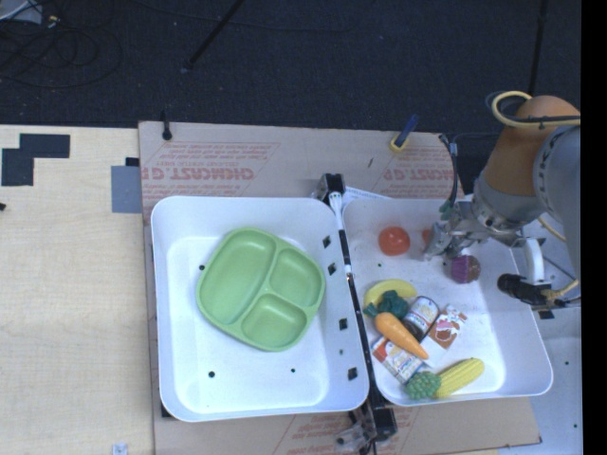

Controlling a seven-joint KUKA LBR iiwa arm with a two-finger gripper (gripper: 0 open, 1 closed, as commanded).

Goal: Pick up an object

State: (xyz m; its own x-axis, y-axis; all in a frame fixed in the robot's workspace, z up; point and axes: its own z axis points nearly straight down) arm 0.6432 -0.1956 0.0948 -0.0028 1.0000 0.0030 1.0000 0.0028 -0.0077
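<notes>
The pincer (pixel 450 242) hung low in the right bin (pixel 531 349), between a red tomato (pixel 394 241) and a purple toy (pixel 464 268); whether it was apart or together could not be told.

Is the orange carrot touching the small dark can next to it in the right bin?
Touching. In the camera view the carrot lies slantwise with its upper side pressed against the dark can; no white bin floor shows between them.

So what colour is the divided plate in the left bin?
Light green; the divided plate shows clearly in the camera view.
</notes>
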